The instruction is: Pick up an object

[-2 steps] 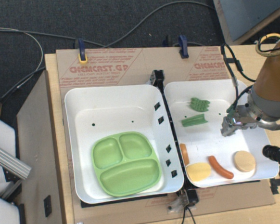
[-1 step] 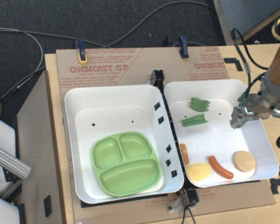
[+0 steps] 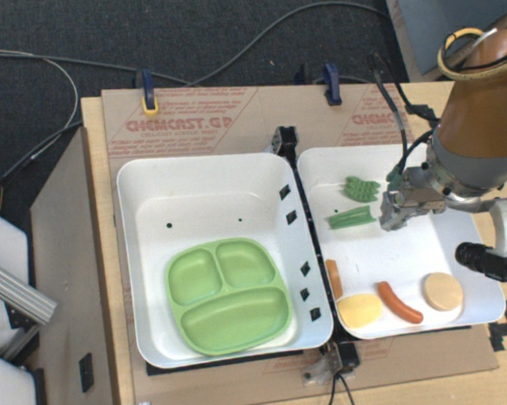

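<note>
From above, the left shallow white bin (image 3: 144, 249) holds a light green plastic divided plate (image 3: 229, 295) near its front edge. The right white bin (image 3: 472, 311) holds two green leafy vegetable pieces (image 3: 355, 205) mid-bin, beside the pincer (image 3: 393, 215); whether it is clenched I cannot tell. Along the front edge lie a yellow piece (image 3: 360, 309), a red sausage (image 3: 399, 303) and a tan round bun (image 3: 442, 292).

Hand (image 3: 392, 213) low in right bin (image 3: 472, 311), just beside green bean (image 3: 350, 219).
</note>
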You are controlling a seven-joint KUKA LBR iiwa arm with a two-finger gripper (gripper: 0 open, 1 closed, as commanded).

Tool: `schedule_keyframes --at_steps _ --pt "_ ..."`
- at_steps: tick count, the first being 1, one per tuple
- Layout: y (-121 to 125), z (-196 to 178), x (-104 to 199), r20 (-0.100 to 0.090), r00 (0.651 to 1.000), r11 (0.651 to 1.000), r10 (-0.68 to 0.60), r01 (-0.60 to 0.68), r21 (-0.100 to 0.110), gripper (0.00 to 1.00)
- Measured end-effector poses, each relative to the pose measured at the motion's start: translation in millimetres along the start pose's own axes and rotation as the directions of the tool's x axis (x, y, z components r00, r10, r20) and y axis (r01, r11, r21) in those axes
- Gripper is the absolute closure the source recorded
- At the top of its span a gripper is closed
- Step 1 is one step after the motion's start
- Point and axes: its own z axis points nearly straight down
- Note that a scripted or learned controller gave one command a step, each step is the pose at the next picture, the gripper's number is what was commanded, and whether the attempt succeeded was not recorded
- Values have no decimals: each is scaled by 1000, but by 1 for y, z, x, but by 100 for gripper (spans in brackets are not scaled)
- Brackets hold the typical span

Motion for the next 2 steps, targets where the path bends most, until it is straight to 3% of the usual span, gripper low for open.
schedule_keyframes --at_steps 2 --pt "16 12 99 -1 1000 1000 0 0 3 100"
